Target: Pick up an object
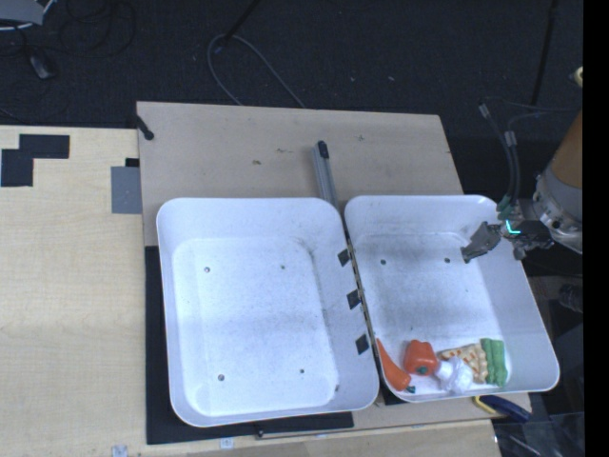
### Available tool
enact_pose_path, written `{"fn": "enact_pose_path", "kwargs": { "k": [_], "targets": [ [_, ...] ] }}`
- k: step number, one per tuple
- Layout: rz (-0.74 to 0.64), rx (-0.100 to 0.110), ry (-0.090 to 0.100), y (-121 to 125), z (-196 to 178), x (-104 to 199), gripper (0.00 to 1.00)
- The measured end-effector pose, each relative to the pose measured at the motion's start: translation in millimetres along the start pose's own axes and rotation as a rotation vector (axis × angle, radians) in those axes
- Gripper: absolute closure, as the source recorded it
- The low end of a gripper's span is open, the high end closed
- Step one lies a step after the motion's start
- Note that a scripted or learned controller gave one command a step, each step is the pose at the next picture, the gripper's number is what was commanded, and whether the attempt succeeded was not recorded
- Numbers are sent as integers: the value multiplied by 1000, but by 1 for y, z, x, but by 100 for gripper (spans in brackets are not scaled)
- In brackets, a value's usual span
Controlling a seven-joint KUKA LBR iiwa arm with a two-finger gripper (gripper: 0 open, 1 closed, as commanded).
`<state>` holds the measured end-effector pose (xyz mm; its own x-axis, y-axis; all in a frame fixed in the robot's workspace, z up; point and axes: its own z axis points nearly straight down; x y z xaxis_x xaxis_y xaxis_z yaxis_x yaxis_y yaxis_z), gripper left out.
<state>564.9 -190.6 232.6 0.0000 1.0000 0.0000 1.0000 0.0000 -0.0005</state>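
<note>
Several small objects lie bunched along the near edge of the right bin [447, 303]: an orange carrot-like piece [391, 367], a red object [420, 357], a white crumpled item [453, 377], a tan patterned piece [467, 358] and a green object [494, 361]. My gripper [479, 241] sits at the bin's far right edge, well away from the pile, with nothing visibly held. The arm enters from the right.
The left bin [252, 307] stands beside the right one, joined by black clips [353, 298]. A grey rod [324, 169] lies on the board behind the bins. Cables trail across the dark floor at the back.
</note>
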Motion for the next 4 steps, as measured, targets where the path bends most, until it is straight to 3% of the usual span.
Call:
{"fn": "enact_pose_path", "kwargs": {
  "k": [1,4],
  "targets": [
    [0,0,0,0,0,0,0],
    [0,2,1,-7,143,-3,0]
  ]
}}
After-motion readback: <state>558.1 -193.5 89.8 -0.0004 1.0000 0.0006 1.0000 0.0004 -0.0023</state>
